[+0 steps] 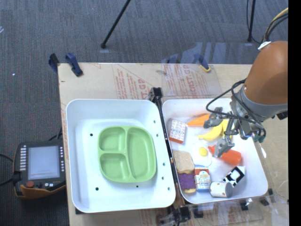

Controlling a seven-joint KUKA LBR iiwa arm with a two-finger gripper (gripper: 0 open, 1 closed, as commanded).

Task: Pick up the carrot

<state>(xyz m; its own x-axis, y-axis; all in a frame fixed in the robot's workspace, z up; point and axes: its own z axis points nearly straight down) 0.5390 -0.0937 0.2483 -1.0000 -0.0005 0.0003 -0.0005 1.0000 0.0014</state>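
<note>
- Right now the hand [226, 138] hangs over the right bin [261, 173]; I can't tell its grip.
- Carrot [197, 121] lies near the bin's far edge, toward the table's left of the hand.
- Its long axis runs roughly left-right, tip leftward.

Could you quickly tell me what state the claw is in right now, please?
Claw: over the right bin, above the banana and a red-orange piece; open or closed cannot be told, and no held item can be confirmed.
</note>
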